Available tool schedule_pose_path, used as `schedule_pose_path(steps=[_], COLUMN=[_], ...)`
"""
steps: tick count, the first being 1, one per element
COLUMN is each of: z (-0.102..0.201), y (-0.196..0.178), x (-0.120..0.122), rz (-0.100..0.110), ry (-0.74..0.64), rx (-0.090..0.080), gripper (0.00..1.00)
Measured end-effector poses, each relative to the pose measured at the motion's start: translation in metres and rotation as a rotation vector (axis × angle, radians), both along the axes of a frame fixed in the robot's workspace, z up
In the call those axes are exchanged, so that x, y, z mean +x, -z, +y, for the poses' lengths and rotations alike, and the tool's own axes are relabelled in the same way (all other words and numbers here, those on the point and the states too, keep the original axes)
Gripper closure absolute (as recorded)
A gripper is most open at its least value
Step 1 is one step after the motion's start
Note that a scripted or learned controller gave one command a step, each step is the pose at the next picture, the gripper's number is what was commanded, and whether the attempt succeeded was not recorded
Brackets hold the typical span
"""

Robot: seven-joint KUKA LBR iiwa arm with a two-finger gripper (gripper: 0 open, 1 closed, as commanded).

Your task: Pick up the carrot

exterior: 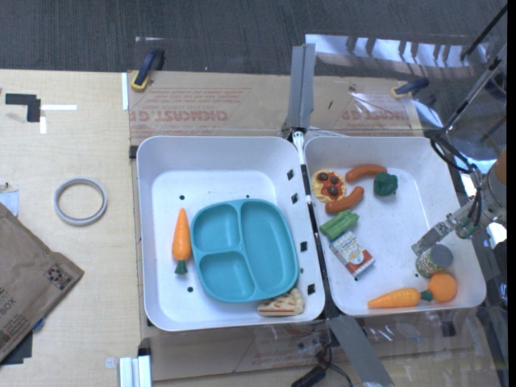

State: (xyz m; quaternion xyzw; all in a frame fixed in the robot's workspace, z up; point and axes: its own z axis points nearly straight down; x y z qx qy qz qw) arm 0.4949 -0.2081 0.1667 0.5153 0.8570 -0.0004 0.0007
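Observation:
Two carrots are in view. One carrot (pixel 181 234) lies upright along the left side of the left bin (pixel 153 216), beside a teal divided plate (pixel 243 250). A second carrot (pixel 395 298) lies along the front wall of the right bin (pixel 403 156), its green end touching an orange fruit (pixel 443 287). My gripper (pixel 431 239) reaches in from the right edge, low over the right bin's right side, just above a grey can (pixel 436 260). It is up and to the right of the second carrot and holds nothing that I can see.
The right bin also holds a pizza slice (pixel 329 185), two sausages (pixel 365 172), broccoli (pixel 385 185), a green vegetable (pixel 339 225) and a small carton (pixel 353 255). A waffle piece (pixel 282 303) sits at the left bin's front. A tape ring (pixel 81 201) lies on the bench.

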Motion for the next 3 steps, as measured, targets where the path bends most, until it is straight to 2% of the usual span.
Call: schedule_pose_path(steps=[1,2,3], z=[-0.014,-0.014,0.057], y=[0.036,0.026,-0.049], x=[-0.017,-0.014,-0.016], rz=[0.001,-0.006,-0.001], ry=[-0.491,-0.490,-0.171], rx=[0.001,-0.003,0.000], gripper=[0.00,1.00,1.00])
